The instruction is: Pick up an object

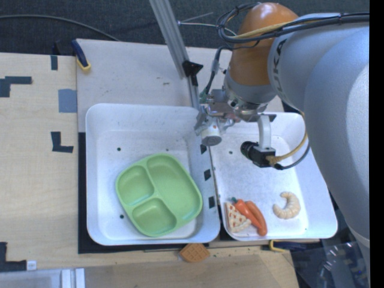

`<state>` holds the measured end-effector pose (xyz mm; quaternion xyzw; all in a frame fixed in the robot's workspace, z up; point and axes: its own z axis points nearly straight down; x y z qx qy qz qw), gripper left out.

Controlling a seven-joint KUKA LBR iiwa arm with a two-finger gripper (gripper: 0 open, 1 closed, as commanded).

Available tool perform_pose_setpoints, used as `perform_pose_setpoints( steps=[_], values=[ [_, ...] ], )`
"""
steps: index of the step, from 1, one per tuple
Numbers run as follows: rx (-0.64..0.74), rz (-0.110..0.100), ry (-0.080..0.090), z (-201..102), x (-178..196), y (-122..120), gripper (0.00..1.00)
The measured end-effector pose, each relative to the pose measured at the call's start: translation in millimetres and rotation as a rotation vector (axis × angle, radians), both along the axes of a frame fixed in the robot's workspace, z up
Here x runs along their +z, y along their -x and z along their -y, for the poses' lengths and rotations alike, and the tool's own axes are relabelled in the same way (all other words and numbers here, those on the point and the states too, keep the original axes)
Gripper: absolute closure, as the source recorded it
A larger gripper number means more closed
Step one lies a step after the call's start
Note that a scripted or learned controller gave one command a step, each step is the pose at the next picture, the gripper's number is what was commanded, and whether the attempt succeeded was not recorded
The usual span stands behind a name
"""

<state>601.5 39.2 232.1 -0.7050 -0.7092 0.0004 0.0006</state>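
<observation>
My gripper (211,126) hangs over the seam where the two white bins meet, near their far edge, and from this angle I cannot tell how it is set or whether it carries anything. The left bin (102,161) holds a green divided tray (158,194). In the right bin (312,179), near the front, lie a carrot (252,215), a waffle wedge (236,218) and a shrimp (288,205).

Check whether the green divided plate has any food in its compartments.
Empty: the green divided plate lies flat in the left bin, all three compartments showing bare green.
</observation>
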Motion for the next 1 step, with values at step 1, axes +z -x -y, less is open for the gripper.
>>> perform_pose_setpoints(
  steps=[1],
  values=[
    [0.0,0.0,0.0,-49.4,-5.9,-11.8,1.0]
  ],
)
